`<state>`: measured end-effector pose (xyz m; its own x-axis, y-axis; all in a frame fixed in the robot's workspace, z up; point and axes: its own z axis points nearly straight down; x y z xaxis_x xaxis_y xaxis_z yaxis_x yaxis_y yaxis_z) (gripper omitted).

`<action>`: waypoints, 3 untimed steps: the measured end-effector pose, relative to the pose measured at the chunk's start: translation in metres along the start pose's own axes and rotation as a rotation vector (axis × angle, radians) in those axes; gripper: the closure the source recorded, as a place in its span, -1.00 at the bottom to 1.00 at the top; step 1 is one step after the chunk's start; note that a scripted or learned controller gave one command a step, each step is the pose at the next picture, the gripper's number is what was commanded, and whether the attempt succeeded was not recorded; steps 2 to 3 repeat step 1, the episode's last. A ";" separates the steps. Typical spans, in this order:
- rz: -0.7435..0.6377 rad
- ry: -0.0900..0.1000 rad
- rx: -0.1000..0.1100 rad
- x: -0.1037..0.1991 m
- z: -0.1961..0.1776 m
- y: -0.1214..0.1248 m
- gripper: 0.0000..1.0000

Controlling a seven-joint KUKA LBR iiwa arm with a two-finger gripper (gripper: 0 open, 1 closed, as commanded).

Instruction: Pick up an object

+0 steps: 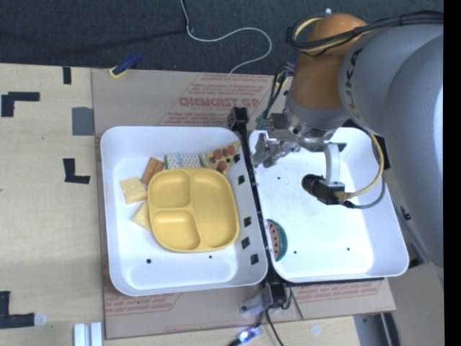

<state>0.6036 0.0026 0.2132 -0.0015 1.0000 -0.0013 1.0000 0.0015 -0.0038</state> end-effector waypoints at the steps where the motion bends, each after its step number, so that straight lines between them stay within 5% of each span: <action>1: -0.001 0.001 -0.002 0.000 -0.001 0.003 1.00; 3: -0.001 0.001 -0.002 0.000 -0.001 0.003 1.00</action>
